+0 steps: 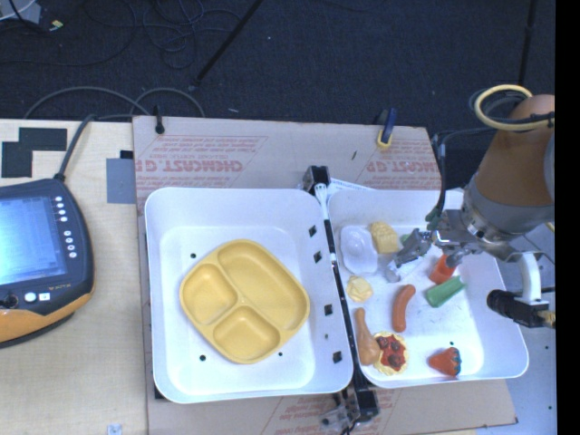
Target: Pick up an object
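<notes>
The gripper (410,250) hangs low over the right bin (507,356), reaching in from the right, and its 2 fingers look spread with nothing between them. The step in hand reads as the approach and choice of a target among the toy foods. To do it well, I would pick 1 piece that stands clear of its neighbours, centre the spread fingers over it, turn the wrist so they close across its narrow side, and drop straight down before squeezing.

The red sausage (402,307) looks the best candidate: it lies just below the gripper toward the near rim, apart from the other pieces, long and slim. The clear cup (356,248) sits just to the gripper's left, with the yellow corn (385,237) just beyond it on the far side; both are close enough to be nudged. The green pepper (445,290) lies to the right, under the wrist, awkward to reach. The pizza slice (391,352) and red strawberry (445,362) lie further toward the near rim. The left bin (168,211), well to the left, holds a yellow divided plate (243,299)
</notes>
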`<state>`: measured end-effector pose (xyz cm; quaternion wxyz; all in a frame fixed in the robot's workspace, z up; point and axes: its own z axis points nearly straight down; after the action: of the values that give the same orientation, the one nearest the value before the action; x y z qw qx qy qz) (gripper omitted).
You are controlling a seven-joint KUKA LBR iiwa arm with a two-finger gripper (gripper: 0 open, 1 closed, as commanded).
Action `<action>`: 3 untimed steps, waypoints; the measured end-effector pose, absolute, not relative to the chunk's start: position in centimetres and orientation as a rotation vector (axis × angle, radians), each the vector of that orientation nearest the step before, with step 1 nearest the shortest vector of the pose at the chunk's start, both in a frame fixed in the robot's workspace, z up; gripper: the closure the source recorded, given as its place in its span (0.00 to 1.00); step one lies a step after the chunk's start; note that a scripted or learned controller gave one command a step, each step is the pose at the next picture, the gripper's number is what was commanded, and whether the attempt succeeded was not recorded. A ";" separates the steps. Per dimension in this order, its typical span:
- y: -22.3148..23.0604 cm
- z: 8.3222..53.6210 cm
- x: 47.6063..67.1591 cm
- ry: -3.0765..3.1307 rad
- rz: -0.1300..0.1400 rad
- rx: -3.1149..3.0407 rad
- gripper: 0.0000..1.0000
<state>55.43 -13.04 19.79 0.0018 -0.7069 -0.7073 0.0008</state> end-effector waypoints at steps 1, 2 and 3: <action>-10.1 8.8 52.1 -2.209 0.012 -2.212 0.00; -8.7 9.1 47.8 -2.225 -0.005 -2.251 0.00; -2.5 15.9 47.4 -2.215 0.006 -2.219 0.00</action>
<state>47.45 -2.48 15.85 0.0031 -0.7078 -0.7064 0.0018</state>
